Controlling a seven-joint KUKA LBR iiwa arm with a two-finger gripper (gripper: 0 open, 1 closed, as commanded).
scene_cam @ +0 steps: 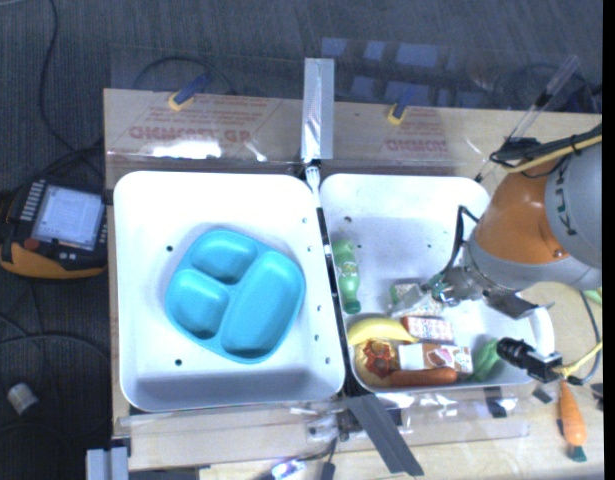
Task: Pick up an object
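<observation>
Reaching in from the right, the grey arm with the orange band [522, 223] lowers its gripper [449, 286] over a crinkled silver packet [409, 294] in the right white bin [387, 203]; its grip cannot be made out. A blue three-compartment plastic tray [237, 293] lies in the left white bin [147, 368].

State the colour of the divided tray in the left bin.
Light blue; the divided tray is seen plainly in the camera view.
</observation>
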